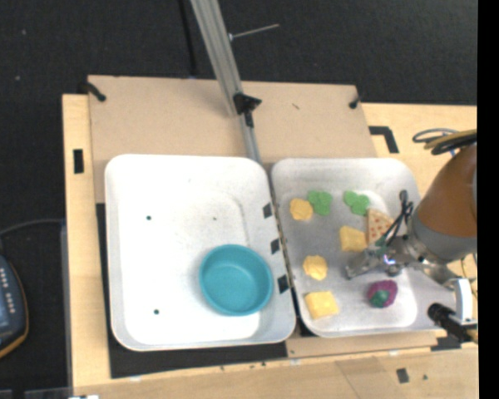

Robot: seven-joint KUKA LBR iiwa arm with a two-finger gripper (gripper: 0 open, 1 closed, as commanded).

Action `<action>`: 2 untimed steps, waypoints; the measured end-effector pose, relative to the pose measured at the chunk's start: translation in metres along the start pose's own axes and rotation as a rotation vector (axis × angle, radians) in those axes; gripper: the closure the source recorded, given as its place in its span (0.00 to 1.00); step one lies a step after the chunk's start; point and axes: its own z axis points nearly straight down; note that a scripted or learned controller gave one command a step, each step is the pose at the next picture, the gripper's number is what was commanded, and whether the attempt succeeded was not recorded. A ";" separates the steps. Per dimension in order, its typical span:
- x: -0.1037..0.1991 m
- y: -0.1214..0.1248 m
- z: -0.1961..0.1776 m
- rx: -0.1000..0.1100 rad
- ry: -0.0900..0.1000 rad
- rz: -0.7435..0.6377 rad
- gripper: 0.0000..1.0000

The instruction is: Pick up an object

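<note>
arm reaches in from right, gripper low in right bin. can't tell finger state, too blurry. tip sits between yellow block and yellow piece, touching neither as far as i can see. purple ball just beside, nearer front. two green bits further back. blue bowl alone in left bin.

no text, label, brand, number or sign is legible anywhere here.
</note>
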 end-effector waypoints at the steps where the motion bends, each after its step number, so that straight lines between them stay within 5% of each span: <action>1: 0.000 0.001 -0.011 -0.005 0.000 0.004 1.00; 2: 0.002 0.001 -0.055 -0.005 0.000 -0.005 1.00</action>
